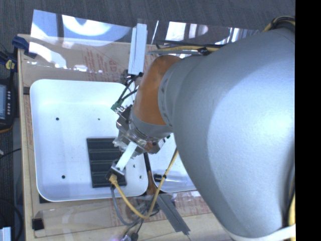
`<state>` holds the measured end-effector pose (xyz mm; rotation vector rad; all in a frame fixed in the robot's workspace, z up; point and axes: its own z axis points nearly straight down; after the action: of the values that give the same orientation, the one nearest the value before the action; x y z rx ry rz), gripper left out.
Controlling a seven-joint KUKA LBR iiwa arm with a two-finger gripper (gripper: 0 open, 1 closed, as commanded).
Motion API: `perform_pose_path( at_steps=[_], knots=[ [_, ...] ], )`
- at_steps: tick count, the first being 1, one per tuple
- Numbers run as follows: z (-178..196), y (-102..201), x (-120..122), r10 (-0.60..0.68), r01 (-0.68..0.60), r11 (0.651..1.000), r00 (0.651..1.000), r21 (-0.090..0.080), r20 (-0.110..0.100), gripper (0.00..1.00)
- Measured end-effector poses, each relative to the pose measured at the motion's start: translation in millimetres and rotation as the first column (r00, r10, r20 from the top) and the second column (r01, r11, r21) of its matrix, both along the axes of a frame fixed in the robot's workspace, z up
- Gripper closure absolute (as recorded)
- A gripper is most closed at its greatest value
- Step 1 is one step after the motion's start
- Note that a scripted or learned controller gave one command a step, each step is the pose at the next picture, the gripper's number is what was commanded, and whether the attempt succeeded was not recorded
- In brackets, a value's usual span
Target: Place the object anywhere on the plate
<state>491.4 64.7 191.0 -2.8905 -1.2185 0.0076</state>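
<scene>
camera view: gripper (131, 143), open/shut unclear, at black ribbed slab (102, 159) in l. bin (50, 134); grey arm (225, 134) across r. side

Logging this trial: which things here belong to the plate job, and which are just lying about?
Job: black ribbed slab, probably, in the left bin; the arm reaching over it.
Lying about: blue clamp at the bench corner; black device at the left edge.

A white bin (65, 129) sits on the bench (75, 216), a blue clamp (20, 43) at the bench's corner.
</scene>
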Motion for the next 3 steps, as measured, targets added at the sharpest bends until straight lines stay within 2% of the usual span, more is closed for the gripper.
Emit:
perform_pose_path(
  at_steps=[1, 2, 3],
  knots=[
    [-22.6, 70.0, 0.2, -0.191, 0.191, 0.982, 0.982, -0.003, 0.0, 1.0],
    [-40.3, 76.4, 30.9, -0.325, 0.325, 0.946, 0.946, -0.004, -0.001, 1.0],
    [25.6, 41.3, 47.5, -0.344, 0.344, 0.939, 0.939, -0.002, 0.001, 1.0]
  ],
)
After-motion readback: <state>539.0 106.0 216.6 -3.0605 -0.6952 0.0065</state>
